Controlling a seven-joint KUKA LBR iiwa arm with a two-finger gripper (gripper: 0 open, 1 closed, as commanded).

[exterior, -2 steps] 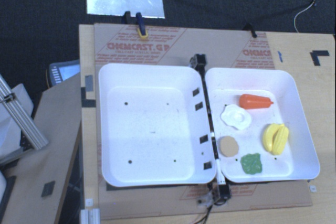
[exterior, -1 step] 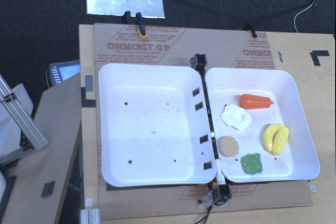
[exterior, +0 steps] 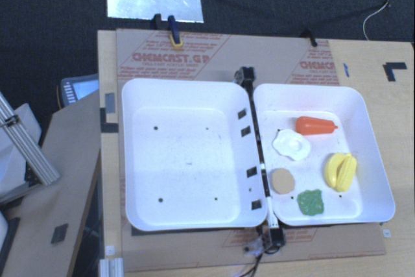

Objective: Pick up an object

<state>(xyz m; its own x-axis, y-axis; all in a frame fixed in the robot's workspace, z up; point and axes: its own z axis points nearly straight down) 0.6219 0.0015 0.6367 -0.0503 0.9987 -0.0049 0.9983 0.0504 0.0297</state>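
Step in hand: pre-approach, nothing picked yet. Jaw state could not be told, so no offsets from jaws.

Candidates lay in right bin (exterior: 373,133), all apart:
- orange carrot (exterior: 316,125)
- white egg (exterior: 292,144)
- yellow banana (exterior: 341,170)
- tan disc (exterior: 283,181)
- green piece (exterior: 310,202)

Next move probably called for descent with jaws straddling one item. Carrot looked easiest.

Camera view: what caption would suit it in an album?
Two white bins; the right holds a carrot, fried egg, bananas, cookie and green leaf.

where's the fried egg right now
The fried egg lies in the right bin, left of centre, just below the carrot and above the round tan cookie.
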